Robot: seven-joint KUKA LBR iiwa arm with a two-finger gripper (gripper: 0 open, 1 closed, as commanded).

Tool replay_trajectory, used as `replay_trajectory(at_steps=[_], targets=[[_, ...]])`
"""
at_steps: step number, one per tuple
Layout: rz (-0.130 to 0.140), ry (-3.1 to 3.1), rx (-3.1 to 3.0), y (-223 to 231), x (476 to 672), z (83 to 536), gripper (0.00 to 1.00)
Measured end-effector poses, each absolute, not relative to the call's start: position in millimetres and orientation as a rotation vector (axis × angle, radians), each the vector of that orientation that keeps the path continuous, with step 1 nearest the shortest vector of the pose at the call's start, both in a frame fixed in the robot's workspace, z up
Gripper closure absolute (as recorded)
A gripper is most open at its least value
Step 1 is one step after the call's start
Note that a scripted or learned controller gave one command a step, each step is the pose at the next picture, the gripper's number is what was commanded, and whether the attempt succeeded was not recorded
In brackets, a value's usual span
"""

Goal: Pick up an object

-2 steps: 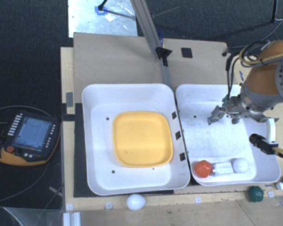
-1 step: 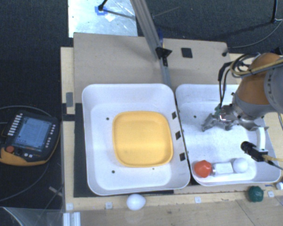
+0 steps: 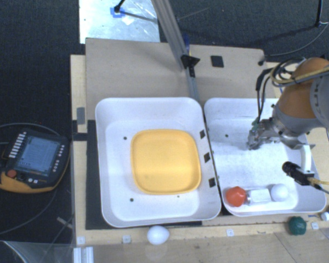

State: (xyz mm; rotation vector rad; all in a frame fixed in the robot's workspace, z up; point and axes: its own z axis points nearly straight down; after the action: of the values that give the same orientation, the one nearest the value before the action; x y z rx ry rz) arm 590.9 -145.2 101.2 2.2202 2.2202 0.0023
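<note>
Grey arm's gripper hung low in right bin, grip state unclear. Orange ball, white tube, white ball lay apart below it.

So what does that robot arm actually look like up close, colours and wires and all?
The arm is rounded and grey, with a broad orange band above the wrist. Black cables loop along its upper side. It narrows to a small, dark grey metallic pincer. A white bracket with a black fitting sits below the wrist.
</note>
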Motion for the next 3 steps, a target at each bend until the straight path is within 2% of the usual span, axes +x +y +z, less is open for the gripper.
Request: replay_trajectory(at_steps=[3], targets=[[0.005, 2.219, 2.217, -139.1, 594.3, 271.3, 1.0]])
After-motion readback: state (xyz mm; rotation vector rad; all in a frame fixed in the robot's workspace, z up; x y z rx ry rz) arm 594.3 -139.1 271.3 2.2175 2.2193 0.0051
